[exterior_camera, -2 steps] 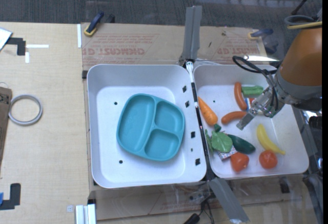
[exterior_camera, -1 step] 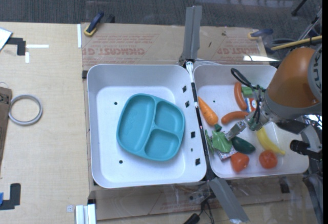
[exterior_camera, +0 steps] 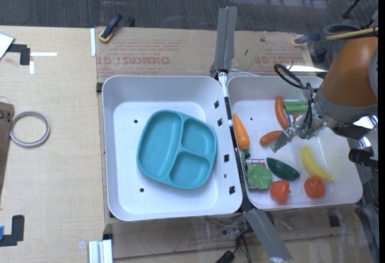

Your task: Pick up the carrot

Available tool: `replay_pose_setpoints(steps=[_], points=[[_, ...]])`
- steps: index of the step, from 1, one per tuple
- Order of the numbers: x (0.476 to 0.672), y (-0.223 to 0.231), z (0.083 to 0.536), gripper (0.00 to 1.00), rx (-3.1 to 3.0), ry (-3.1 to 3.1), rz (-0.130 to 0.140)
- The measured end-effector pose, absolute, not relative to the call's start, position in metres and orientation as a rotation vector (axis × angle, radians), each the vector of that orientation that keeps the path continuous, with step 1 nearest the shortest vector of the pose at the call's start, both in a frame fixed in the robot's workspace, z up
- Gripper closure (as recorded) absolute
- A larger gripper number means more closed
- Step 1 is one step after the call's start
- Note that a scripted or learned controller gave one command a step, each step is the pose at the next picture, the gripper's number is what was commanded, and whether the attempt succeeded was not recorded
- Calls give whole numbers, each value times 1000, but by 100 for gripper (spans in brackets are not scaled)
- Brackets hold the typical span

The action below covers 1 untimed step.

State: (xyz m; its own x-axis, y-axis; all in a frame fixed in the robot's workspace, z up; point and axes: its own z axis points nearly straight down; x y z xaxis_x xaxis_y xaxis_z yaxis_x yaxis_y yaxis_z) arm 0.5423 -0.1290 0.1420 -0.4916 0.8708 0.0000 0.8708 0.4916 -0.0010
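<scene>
The carrot (exterior_camera: 240, 130) is lying in the right bin (exterior_camera: 337, 198), close against its left wall, next to the divider between the two bins. Its long axis is running far to near with a slight lean to the right. The far end is looking narrower and the near end broader, though which end is the tip is hard to tell.

The tool (exterior_camera: 283, 141) is hanging over the middle of the right bin, well to the right of the carrot and apart from it. Its grey fingers are slanting down toward the near left, just beside a small orange-red piece (exterior_camera: 270, 136). How wide they are standing cannot be told from here, and nothing is showing clearly between them.

Around the tool, a red pepper-like piece (exterior_camera: 280, 112) is lying at the far side, a banana (exterior_camera: 314, 163) to the right, a dark green vegetable (exterior_camera: 283, 168) nearer, and two tomatoes (exterior_camera: 280, 191) along the near wall. A leafy green item (exterior_camera: 260, 176) is sitting near the carrot's near end.

The left bin (exterior_camera: 120, 195) is holding a blue divided plate (exterior_camera: 177, 149). A tape roll (exterior_camera: 29, 129) is resting on the bench (exterior_camera: 48, 195) at the far left.
</scene>
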Motion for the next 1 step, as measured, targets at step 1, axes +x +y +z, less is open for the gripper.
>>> replay_pose_setpoints(steps=[1], points=[[493, -193, 125, 0, -1295, -2860, 1]])
